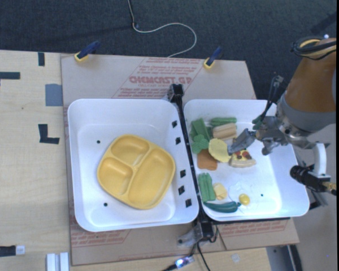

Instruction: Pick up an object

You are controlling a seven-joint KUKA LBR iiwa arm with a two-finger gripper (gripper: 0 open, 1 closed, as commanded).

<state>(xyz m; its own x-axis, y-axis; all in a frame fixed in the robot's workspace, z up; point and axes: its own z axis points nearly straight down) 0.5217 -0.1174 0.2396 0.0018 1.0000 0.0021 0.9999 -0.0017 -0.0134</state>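
Over the right-hand shallow white bin (282,202) we see the grey arm with its orange band (311,89) reaching in from the right edge, its two-finger gripper (238,145) low above the toy food near the bin's middle. We cannot tell how its fingers stand, nor whether anything sits between them. Just beside the gripper lie a pale yellow round piece (218,149) and a slice-shaped toy with red dots (242,161). Towards the bin's far edge we see a tan bun-like roll (224,131) and a green bean-like pod (224,120), with leafy green pieces (199,134) along the left wall and an orange-brown piece (206,161) below them. Near the bin's near edge lie a dark green pepper-like toy (221,206), a green ribbed piece (205,186) and a small yellow ball (244,199). Across the dividing edge, the left-hand white bin (85,117) holds a yellow divided plastic plate (137,170) near its middle.
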